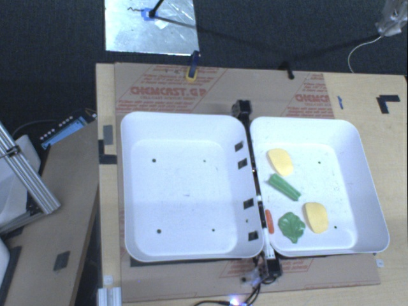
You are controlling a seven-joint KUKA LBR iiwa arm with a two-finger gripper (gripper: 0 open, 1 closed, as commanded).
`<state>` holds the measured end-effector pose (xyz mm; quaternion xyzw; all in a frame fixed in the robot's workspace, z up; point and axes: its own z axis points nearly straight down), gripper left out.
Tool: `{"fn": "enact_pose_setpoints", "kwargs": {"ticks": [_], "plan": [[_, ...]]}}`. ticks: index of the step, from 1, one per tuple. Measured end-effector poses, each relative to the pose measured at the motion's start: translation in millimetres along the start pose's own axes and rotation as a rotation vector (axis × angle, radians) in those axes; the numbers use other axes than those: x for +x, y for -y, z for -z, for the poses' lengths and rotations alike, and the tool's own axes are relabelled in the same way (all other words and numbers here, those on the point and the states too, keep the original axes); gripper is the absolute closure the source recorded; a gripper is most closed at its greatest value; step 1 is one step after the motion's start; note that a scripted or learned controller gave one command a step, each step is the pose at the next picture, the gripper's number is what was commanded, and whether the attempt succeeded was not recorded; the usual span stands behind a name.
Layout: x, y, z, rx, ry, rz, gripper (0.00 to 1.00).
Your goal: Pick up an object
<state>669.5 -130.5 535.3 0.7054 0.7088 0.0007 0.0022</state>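
A blurred part of the arm (pixel 392 11) sits at the upper right corner.

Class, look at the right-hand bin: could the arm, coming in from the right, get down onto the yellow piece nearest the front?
Probably yes. The front yellow piece lies flat in the right bin with nothing above it. The green leafy piece lies close beside it, so the jaws might nudge that.

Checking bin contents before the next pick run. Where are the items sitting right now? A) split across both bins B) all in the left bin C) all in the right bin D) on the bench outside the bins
C: the two yellow pieces, the green stick, the green leafy piece and the small orange piece all lie in the right bin.
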Motion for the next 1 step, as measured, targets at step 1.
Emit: {"fn": "enact_pose_setpoints", "kwargs": {"ticks": [1], "plan": [[-70.2,13.0,-32.0,0.003,0.000,-0.008,1.00]]}}
